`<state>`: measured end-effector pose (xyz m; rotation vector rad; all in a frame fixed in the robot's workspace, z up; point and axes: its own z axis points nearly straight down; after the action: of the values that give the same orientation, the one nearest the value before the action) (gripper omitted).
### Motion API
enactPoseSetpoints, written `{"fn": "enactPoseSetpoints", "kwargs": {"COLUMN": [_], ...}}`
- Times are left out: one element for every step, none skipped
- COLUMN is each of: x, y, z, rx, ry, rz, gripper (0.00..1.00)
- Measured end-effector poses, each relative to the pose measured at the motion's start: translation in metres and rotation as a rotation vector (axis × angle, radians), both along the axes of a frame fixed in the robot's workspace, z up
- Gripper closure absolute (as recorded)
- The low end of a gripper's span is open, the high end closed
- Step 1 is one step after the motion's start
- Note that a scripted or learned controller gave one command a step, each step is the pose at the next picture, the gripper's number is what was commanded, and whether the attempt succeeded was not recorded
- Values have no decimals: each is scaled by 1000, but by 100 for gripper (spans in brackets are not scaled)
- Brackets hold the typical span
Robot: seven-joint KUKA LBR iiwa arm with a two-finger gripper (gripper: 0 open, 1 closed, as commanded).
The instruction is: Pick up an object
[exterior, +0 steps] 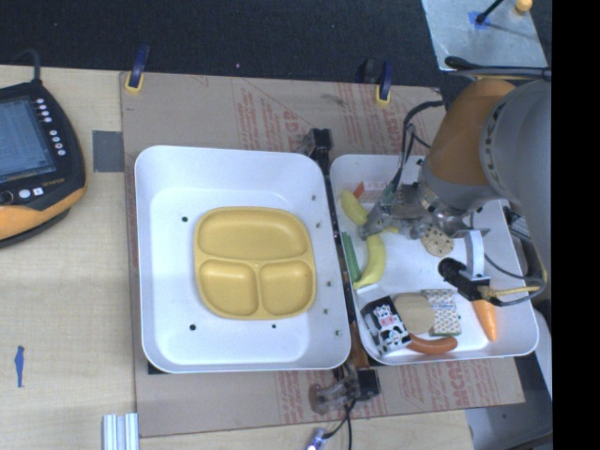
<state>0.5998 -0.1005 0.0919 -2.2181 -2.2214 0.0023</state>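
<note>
Gripper [380, 216] low in right bin [525, 345], likely reaching for banana [372, 262] lying just below jaws. Jaw state: cannot tell. Carrot [487, 321], sausage [431, 346] farther off, toward bin's near edge.

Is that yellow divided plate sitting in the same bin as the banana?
No, the yellow three-compartment plastic plate lies in the left white bin, while the yellow toy banana lies in the right white bin.

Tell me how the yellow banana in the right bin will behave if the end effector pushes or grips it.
The banana looks like smooth plastic, so probably stiff, light and a bit slippery. Its curved shape may pivot or rock rather than slide straight. It lies close to the right bin's left wall, so a push could jam it there.
</note>
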Motion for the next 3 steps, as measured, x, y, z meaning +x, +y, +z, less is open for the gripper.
{"fn": "enactPoseSetpoints", "kwargs": {"x": [0,-62,-62], "y": [-1,-26,-25], "z": [10,90,90], "rx": [1,0,0], "ry": [2,0,1], "rz": [0,1,2], "gripper": [100,100,0]}}
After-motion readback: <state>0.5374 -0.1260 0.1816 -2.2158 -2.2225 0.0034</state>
